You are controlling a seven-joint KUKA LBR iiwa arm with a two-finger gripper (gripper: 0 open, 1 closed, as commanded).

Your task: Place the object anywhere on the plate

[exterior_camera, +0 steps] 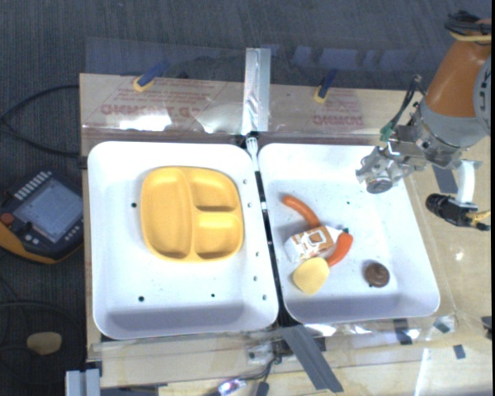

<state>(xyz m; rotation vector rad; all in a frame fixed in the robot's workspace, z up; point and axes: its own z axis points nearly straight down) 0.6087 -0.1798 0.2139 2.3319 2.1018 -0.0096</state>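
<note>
The pincer (pixel 378 176) hovers over the right bin's (pixel 412 299) upper right corner. The toy foods (pixel 318 250) lie well apart, lower left. I cannot tell its grip state.

Two white bins (pixel 107 246), one yellow plate (pixel 191 213), five small objects (pixel 311 275).
</note>
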